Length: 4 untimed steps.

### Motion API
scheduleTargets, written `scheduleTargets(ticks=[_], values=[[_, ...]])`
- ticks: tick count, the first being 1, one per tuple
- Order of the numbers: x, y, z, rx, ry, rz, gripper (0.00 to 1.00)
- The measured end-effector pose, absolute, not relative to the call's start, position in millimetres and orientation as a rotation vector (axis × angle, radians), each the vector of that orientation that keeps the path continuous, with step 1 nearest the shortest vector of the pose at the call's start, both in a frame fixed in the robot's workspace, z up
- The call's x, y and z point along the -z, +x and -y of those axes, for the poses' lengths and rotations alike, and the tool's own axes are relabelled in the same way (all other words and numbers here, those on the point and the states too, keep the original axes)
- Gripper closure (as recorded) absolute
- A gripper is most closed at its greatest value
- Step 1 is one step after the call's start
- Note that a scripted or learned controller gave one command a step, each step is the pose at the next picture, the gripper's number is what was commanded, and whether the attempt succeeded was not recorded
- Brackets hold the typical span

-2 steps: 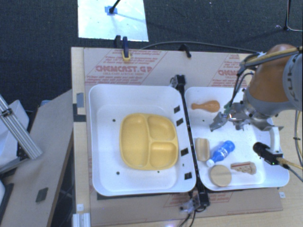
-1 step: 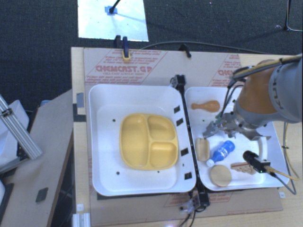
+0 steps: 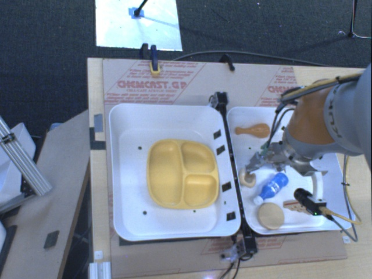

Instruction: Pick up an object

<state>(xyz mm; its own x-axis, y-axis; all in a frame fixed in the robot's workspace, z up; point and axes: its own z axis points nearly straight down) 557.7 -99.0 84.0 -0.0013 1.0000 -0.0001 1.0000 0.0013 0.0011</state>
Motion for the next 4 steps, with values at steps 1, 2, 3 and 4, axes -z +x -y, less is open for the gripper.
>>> scheduleTargets(ticks=[1, 2, 3, 4], values=[[-95.5, 558.4, 99.1, -0.003, 2.218, -2.222, 1.00], [-145.0, 554.0, 91.6, -0.005, 2.215, -2.223, 1.00], [-188.7, 555.2, 89.4, -0.006, 2.213, -2.222, 1.00], [-212.2, 556.6, 89.6, -0.005, 2.214, -2.224, 1.00]])
